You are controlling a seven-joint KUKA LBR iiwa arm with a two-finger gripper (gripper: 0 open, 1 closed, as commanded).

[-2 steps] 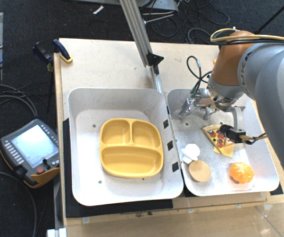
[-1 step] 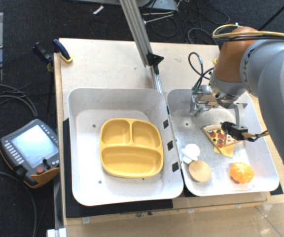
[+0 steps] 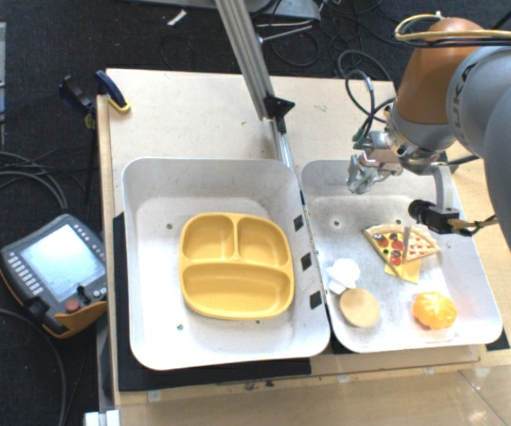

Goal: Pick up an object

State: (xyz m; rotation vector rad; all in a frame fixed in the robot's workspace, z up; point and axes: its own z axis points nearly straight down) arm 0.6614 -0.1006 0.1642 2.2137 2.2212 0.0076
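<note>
Both bins, the left bin and the right bin, are white. The divided tray is plain yellow. The pizza slice shows a yellow base with red and dark spots. The round fruit is orange. The bun is tan; the small piece beside it is white. The worktop is pale beige. The arm is grey with an orange band. The pincer is metallic grey.

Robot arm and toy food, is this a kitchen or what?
Probably a robot lab, not a kitchen. The pizza slice is a toy lying in a white bin, cables trail over the floor, and a control pad sits beside the bench.
</note>
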